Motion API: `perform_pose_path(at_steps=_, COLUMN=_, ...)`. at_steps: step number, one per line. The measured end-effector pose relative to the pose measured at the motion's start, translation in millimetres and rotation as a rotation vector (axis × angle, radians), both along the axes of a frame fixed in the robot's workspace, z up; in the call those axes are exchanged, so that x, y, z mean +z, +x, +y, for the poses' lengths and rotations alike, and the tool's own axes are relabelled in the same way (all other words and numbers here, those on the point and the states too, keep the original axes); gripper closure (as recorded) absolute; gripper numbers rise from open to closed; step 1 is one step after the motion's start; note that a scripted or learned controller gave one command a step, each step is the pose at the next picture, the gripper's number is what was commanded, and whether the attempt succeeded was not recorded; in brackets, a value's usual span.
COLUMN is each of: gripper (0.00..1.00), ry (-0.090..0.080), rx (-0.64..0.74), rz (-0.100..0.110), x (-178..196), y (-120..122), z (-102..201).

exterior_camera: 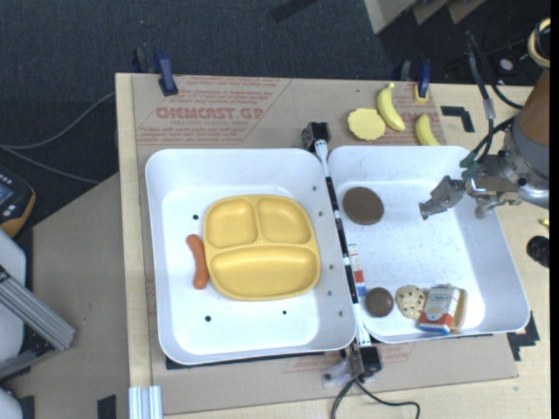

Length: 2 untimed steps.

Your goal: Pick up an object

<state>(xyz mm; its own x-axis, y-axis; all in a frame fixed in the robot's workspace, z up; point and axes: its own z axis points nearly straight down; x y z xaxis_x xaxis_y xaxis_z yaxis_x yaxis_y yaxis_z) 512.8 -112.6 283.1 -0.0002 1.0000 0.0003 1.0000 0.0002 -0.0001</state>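
The bench (218, 116) carries 2 white bins side by side. The left bin (170, 234) holds 1 yellow divided plate (260, 245) with 3 compartments at its middle, and 1 orange sausage (198, 261) lying just beside the plate's left edge.

The right bin (489, 269) holds 4 things: 1 large brown disc (362, 205) near its far left corner, and along its near edge 1 small brown disc (378, 301), 1 speckled cookie (409, 299) and 1 small printed packet (442, 308), the cookie touching the packet. The middle of this bin is bare white floor.

The gripper (434, 202) hangs over the far part of the right bin, to the right of the large brown disc and apart from it, with the arm (524, 147) coming in over the bin's right edge. Nothing shows between its fingers; whether they are apart or together cannot be made out.

On the bench beyond the right bin's far edge lie 2 yellow bananas (391, 108) and 1 yellow lumpy piece (366, 124). 2 blue clamps (164, 73) grip the bench's far edge.
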Motion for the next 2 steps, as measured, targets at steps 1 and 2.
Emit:
perform_pose_path(at_steps=1, gripper=0.00, ry=0.002, rx=0.002, rz=0.009, x=-102.9, y=38.9, z=12.5)
perform_pose_path(at_steps=2, gripper=0.00, ry=0.001, rx=0.001, rz=0.003, x=-203.7, y=74.1, z=13.0)
